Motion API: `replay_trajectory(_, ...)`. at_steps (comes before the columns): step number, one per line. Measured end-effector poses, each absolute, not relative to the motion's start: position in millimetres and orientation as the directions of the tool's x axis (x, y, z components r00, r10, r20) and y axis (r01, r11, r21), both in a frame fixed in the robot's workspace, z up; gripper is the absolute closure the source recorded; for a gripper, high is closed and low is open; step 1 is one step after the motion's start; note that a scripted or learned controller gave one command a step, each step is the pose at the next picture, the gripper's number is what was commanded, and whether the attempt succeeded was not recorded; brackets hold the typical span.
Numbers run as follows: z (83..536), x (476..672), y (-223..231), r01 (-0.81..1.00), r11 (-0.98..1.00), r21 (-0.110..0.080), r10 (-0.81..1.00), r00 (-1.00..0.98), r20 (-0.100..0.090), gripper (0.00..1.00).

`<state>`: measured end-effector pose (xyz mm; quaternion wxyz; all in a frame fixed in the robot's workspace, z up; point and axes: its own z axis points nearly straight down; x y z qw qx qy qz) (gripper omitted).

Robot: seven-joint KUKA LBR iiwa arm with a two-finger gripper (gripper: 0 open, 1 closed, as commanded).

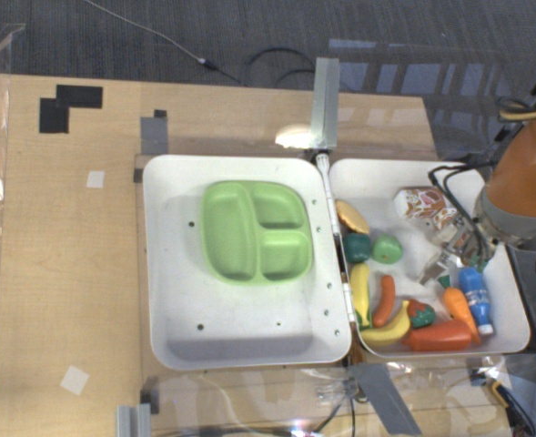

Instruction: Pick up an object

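A pale wooden bench (58, 271) carries two shallow white bins side by side, dark carpet beyond its far edge. Nearest along the front of the right bin (386, 182) lie a red pepper (440, 336), a banana (386, 328) curling beside it, and a small carrot (460, 309) tight against a blue bottle (475, 300). A step back, a red sausage (386, 295), a yellow corn cob (360, 287), then a green ball (388, 248) and a dark green piece (357, 247). The gripper (445, 264) hangs low in the right half of this bin, just above the carrot and bottle; its fingers look slightly parted with nothing between them, though they are small and hard to read. Best bet, I'd say: come straight down on one item, the carrot, and close across its narrow width, because the bottle alongside could be nudged or caught. Further back sits a patterned packet (424, 204). The left bin (172, 335) holds a green divided plate (255, 231)
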<state>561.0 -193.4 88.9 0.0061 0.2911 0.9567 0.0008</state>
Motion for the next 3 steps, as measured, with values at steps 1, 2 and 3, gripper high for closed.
replay_trajectory(1,90,525.1,-192,0.551,0.834,0.004,0.551,-0.834,-0.014,0.00)
replay_trajectory(2,90,491.8,-206,0.572,0.820,0.006,0.572,-0.820,-0.015,0.00)
replay_trajectory(3,90,491.8,-168,0.680,0.733,0.006,0.680,-0.733,-0.016,0.00)
